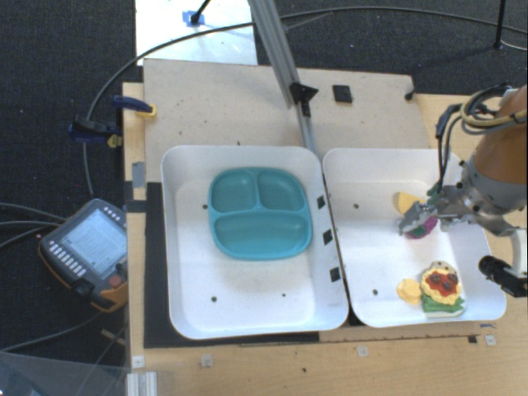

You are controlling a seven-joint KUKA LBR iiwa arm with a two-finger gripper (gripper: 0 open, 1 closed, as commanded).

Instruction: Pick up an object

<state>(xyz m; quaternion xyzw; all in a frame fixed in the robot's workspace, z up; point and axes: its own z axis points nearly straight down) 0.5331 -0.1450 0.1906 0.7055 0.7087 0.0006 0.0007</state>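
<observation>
At nine o'clock of the bench, off its edge on the dark floor, lies a teach pendant (pixel 87 252) with a lit screen and orange trim. Above it, toward ten o'clock, a blue clamp with a yellow tip (pixel 132 106) grips the bench edge.

The left bin (pixel 190 304) holds a teal divided plate (pixel 260 213) lying flat toward the bin's twelve o'clock side, its two small compartments on the far side and its one long compartment on the near side. A grey metal pole (pixel 276 44) slants down from twelve o'clock and ends just above the seam where the two bins meet.

The right bin (pixel 371 246) holds the loose things. A yellow piece (pixel 406 200) lies near the bin's middle, toward one o'clock. Just beside it at its four o'clock is a small purple-and-green object (pixel 423 230), and the gripper (pixel 418 219) sits right over it, its grey fingers touching or nearly touching the object; whether the jaws are open or closed on it cannot be told from this angle. At the bin's five o'clock corner lie a second yellow piece (pixel 409 290) and, touching it on the right, a toy with a red, yellow and green top (pixel 442 288).

The arm (pixel 499 159) comes in from three o'clock.
</observation>
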